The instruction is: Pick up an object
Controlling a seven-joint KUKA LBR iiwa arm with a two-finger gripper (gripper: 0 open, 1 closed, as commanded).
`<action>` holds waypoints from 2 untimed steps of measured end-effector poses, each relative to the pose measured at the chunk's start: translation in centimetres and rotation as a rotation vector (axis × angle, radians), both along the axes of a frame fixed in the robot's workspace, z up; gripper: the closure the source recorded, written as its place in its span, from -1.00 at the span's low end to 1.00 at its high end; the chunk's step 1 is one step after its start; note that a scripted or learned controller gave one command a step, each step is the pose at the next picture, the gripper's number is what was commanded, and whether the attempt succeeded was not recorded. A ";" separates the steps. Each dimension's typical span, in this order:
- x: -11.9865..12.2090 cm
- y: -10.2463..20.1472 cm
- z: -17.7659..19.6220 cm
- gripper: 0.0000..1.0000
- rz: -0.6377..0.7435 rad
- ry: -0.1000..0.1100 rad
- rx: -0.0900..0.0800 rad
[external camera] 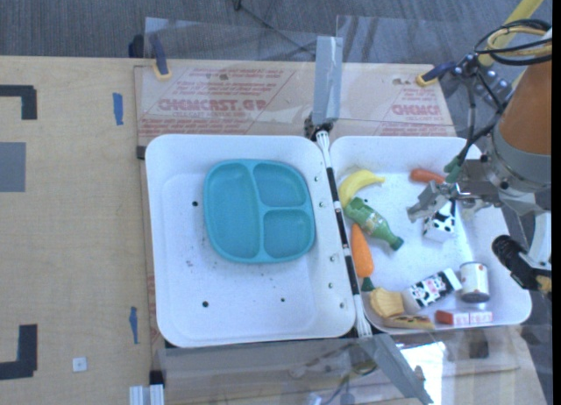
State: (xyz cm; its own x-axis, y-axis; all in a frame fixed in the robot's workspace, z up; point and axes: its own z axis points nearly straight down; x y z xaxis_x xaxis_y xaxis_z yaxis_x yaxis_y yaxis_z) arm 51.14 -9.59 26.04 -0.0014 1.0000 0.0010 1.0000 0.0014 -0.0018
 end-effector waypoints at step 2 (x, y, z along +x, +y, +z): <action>-3.1 1.5 5.3 1.00 -0.295 -0.003 -0.002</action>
